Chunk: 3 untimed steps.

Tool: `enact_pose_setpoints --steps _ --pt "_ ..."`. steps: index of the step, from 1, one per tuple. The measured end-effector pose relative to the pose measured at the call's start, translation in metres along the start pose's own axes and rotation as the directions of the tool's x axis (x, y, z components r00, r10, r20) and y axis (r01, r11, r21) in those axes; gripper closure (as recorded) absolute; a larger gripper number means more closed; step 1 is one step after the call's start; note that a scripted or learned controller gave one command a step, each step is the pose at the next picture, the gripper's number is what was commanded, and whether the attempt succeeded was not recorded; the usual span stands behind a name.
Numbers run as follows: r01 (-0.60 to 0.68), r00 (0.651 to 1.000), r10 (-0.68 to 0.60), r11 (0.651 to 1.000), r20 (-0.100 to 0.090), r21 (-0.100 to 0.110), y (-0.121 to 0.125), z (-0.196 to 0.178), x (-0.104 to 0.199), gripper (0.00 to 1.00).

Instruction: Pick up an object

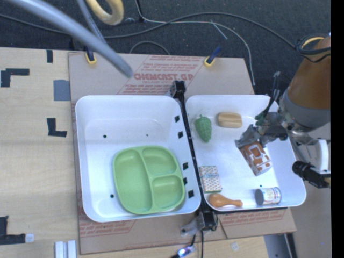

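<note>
The gripper [251, 142] sits at three o'clock in the right bin [290, 198], its fingers pinching an orange-and-white packet [257, 158]. A can [267, 196] lies at five o'clock, a bun [229, 120] at twelve.

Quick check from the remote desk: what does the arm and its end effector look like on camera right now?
The arm is a rounded body with a broad orange band above grey wrist housing. The end effector is dark grey metal, with thin dark cables running along the wrist and a black fitting lower down.
</note>
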State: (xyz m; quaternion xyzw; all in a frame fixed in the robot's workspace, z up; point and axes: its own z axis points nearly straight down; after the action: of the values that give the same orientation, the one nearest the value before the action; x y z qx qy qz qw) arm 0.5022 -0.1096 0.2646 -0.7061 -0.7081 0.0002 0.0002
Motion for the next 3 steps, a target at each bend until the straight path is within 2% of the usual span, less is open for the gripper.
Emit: enact_pose_setpoints --steps 1,2,3 --pt "0.002 1.000 -0.002 1.000 0.000 0.004 0.005 0.020 0.047 1.00" --pt "0.004 1.000 -0.004 1.000 -0.001 0.004 0.010 0.019 0.100 1.00" --pt "0.003 1.000 -0.003 1.000 0.000 0.006 0.003 0.037 0.154 1.00"
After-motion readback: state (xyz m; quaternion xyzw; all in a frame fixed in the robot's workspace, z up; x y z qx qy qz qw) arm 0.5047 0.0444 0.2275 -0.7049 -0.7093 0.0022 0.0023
